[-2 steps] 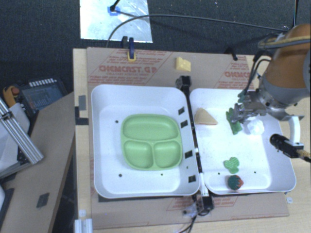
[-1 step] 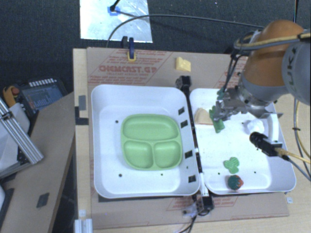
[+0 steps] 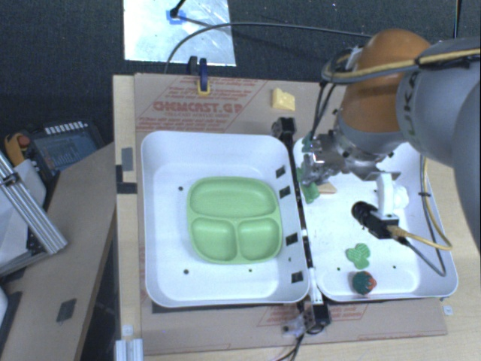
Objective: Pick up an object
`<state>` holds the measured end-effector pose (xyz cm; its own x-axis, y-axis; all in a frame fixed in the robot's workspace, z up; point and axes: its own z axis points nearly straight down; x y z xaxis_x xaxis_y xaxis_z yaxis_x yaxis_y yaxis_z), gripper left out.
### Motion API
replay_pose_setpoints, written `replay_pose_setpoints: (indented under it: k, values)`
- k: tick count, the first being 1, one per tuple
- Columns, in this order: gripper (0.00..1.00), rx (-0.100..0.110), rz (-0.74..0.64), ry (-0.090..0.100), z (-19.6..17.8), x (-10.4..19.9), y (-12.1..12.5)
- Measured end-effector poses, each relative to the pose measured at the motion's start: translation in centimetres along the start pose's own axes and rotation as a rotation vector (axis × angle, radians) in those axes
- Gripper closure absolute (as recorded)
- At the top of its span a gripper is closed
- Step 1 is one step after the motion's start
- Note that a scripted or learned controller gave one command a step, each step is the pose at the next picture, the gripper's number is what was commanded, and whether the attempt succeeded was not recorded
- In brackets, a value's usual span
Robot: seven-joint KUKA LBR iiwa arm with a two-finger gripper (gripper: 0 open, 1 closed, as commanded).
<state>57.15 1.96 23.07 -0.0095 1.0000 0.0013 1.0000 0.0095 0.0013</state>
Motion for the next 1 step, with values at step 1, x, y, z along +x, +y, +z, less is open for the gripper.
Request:
replay_pose_setpoints:
  k: [1]
  values:
    - [1.00,-0.001,-0.001,0.001,0.38,6.30,1.23]
